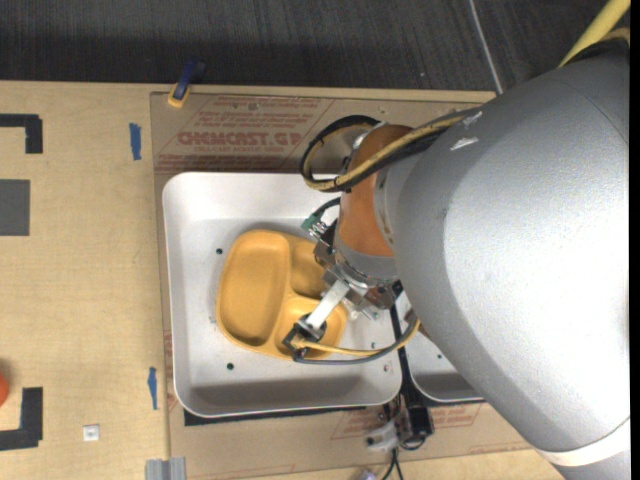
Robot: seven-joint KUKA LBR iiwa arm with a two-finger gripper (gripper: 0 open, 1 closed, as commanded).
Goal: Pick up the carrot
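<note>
In the left bin [190,268] lies a large yellow-orange dish-shaped thing [255,283], with a second yellow lobe [305,266] against its right side. My gripper [338,286] hangs low over the right part of this bin, just above the right edge of the yellow thing. The grey arm and its orange band [365,208] cover the bin's right side and whatever lies under them.
The right bin's near rim [450,393] peeks out below the arm. A brown cardboard sheet [240,133] lies under both bins. On the bench are blue tape marks [135,140], a small blue-and-yellow item [183,86] and a red-orange thing [3,390] at the far left edge.
</note>
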